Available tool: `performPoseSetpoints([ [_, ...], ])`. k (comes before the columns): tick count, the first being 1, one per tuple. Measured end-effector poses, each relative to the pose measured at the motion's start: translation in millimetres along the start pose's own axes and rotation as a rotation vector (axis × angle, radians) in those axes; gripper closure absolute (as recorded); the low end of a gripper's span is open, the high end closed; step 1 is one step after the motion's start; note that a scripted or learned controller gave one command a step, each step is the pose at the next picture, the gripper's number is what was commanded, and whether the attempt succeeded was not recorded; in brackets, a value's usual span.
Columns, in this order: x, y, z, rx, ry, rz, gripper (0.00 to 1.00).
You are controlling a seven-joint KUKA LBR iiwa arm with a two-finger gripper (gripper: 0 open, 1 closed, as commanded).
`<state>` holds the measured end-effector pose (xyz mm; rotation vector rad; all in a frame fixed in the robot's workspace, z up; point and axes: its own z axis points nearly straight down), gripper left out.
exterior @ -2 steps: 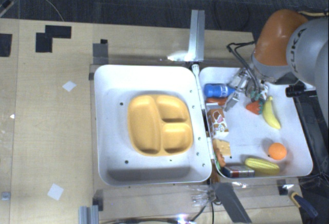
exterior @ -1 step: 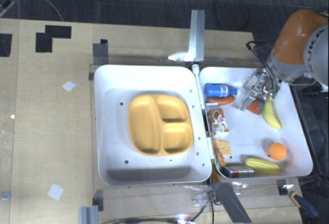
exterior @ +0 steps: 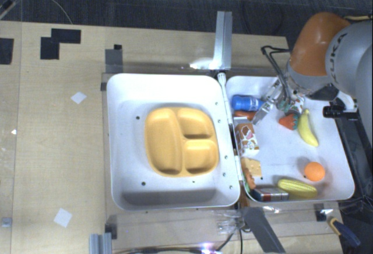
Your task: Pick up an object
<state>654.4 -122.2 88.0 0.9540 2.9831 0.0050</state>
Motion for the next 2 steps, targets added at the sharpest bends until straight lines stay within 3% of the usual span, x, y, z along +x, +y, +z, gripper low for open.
performPoseSetpoints([
  [1, 35.7, 27.7, -101.7, -0.002, -0.003, 0.262, 0.0],
  [2, 9.5, 27.8, -63.9, 0.003, 0.002, 0.205, 0.0],
])
